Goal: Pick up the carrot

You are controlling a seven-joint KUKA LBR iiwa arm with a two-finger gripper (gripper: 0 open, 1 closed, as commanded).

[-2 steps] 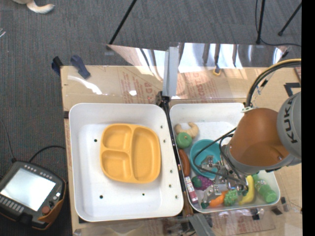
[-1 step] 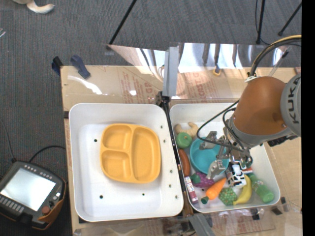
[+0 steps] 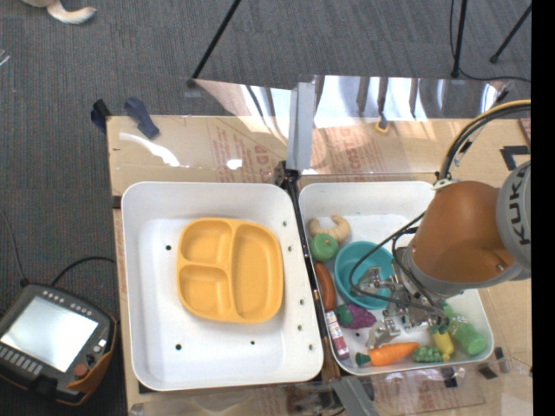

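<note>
An overhead, slanted view of a bench with 2 shallow white bins side by side. The left bin (image 3: 147,232) holds 1 yellow divided plate (image 3: 231,269) with 3 compartments, lying flat near its middle.

The right bin (image 3: 381,196) is crowded with toy food. Along its left wall, from far to near, lie a pale croissant-shaped piece (image 3: 334,226), a green apple (image 3: 324,247), a reddish sausage (image 3: 325,286) and a small tube-like item (image 3: 336,334). A teal bowl (image 3: 355,263) sits just right of the apple and sausage, with a purple piece (image 3: 356,316) near its front edge.

The carrot (image 3: 392,353), orange with a green tip pointing left, lies on its side along the bin's near wall. Just right of it are green grapes (image 3: 426,353), a yellow piece (image 3: 443,340) and a green vegetable (image 3: 469,336).

The grey and orange arm (image 3: 464,232) reaches in from the right. Its gripper (image 3: 401,319) hangs just above the carrot, and nothing sits between its fingers. The metal parts blur together, so how wide the claw stands cannot be told.

Risks, as a judgement: the carrot lies close to the near wall and to the grapes, so a descending finger could strike the wall, land on the grapes or pinch a neighbour instead. A grip near the tapered end may slip off.
</note>
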